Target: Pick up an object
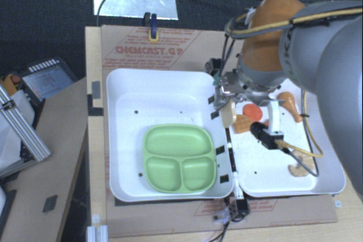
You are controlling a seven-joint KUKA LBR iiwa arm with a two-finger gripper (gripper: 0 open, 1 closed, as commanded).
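- Gripper (251, 113): hanging over the right bin (317, 181), just beside the divider with the left bin (122, 122); whether it is spread or pressed together cannot be told.
- Red-orange object (253, 111) and orange piece (243, 124): lying just beside the gripper, against the divider; nothing seen pinched.
- Tan piece (299, 169): lying nearer the right bin's front rim, with bare floor around it.
- Green divided tray (179, 157): sitting in the left bin.
- Cardboard sheet (150, 49): lying behind the left bin, reading "CHEMCAST".

Lab: robot arm (317, 42), bench bins (122, 122)
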